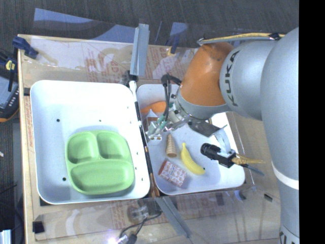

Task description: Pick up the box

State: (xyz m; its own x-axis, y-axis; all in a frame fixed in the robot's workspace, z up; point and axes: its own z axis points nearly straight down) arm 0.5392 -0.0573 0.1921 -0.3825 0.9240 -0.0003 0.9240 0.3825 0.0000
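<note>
A small flat box (172, 172) with a red and white pattern lies near the front of the right bin (228, 179). My gripper (154, 131) hangs low at that bin's left wall, behind the box and well apart from it. A little brown thing (151, 120) lies right by the gripper's tip; whether it is gripped I cannot tell. The grey and orange arm covers the back right of the bin.
A yellow banana (192, 160) and a tan cone (171, 146) lie just behind the box. An orange thing (156, 107) sits at the right bin's back left. The left bin (45, 100) holds a green divided tray (100, 162).
</note>
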